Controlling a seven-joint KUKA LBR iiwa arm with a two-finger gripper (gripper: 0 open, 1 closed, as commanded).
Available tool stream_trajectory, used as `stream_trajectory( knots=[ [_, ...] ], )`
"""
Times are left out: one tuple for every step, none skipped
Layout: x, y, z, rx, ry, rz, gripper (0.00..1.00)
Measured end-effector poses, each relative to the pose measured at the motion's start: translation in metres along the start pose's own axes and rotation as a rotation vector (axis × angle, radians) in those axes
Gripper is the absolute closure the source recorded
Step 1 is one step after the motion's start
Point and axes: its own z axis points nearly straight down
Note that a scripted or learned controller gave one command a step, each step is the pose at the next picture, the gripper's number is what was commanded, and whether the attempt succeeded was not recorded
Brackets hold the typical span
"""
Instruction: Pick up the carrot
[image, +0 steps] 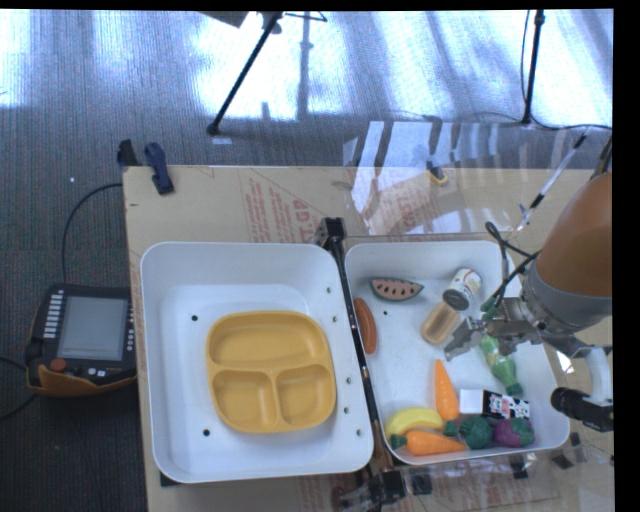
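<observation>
— Where is the carrot (446, 390)?

— In the right bin (400, 375), upright near the front, just above the banana (414, 420). A second orange piece (434, 443) lies along the front wall beside it.

— And the gripper (487, 335)?

— Over the right bin's far side, by a green bottle (499, 364) and a tan cylinder (439, 323), apart from the carrot. Whether its fingers are parted, I cannot tell.

— The left bin (170, 300)?

— It holds a yellow divided plate (270, 369).
</observation>
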Motion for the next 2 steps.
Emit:
stream_trajectory(
  knots=[
    [-0.0025,-0.0304,0.1031,-0.002,0.001,0.029,0.0],
    [-0.0036,-0.0315,0.0939,0.004,0.006,0.04,1.0]
  ],
)
